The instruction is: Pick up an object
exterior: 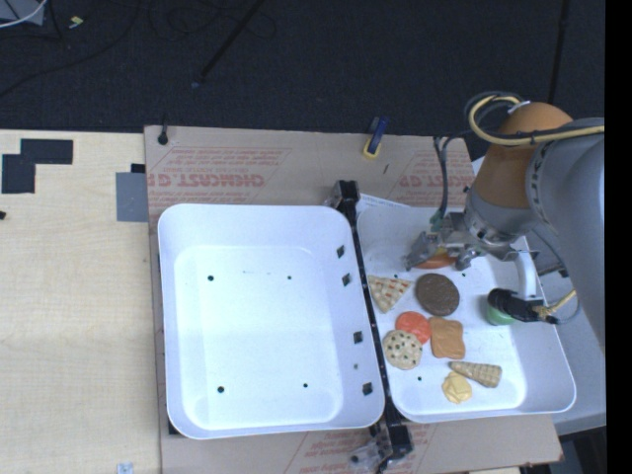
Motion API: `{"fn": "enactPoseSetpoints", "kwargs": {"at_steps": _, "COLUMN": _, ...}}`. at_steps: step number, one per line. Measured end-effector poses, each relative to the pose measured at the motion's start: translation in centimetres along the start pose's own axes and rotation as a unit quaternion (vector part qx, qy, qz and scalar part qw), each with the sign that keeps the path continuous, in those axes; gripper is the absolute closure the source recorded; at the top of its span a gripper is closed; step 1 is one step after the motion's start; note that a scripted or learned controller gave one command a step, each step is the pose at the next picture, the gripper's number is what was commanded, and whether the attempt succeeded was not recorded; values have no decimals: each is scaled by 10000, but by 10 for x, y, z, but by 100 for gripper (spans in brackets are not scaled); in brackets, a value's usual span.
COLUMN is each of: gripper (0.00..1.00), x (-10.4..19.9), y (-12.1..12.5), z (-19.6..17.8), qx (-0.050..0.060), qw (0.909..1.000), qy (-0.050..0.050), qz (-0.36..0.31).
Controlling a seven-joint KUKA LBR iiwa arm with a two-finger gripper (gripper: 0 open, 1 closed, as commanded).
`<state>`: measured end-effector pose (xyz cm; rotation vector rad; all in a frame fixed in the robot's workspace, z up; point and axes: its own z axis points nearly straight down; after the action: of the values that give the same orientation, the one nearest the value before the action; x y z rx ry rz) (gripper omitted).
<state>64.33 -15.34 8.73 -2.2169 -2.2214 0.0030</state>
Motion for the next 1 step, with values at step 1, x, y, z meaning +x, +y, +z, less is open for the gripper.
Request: {"fn": "enactPoseSetpoints", "kwargs": {"at_steps": 1, "gripper": 0, "x": 64, "y": -3, "z": 0, "qx": 3, "qw": 10000, "qy": 9, "qz": -13}}
